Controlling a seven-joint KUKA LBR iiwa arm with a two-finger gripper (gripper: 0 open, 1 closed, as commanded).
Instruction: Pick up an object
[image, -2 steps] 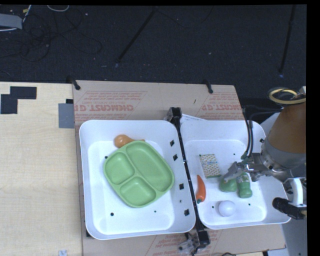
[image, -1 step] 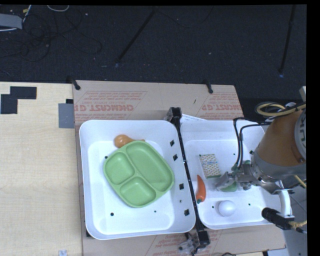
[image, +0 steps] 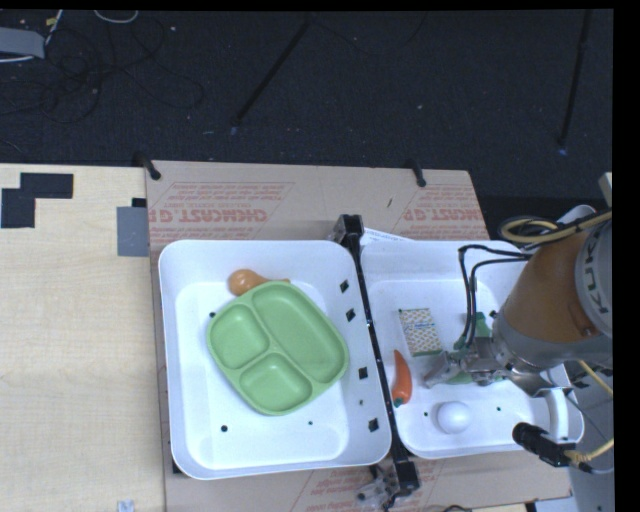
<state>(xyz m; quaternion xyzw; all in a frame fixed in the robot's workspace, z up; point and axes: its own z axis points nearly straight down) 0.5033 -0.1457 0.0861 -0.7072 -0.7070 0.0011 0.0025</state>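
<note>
**Pick Status: Object Not Yet Secured**

Check the right bin (image: 480, 440) first. The white egg-shaped object (image: 453, 416) lies nearest you, untouched. Just above it, the gripper (image: 447, 369) hangs low; you cannot tell its finger state. The orange carrot-like piece (image: 401, 378) and patterned packet (image: 419, 329) lie beyond. Nothing is lifted; grasping remains.

Single fixed camera above bench, slanted downward, both bins (image: 262, 258) in frame.
</note>
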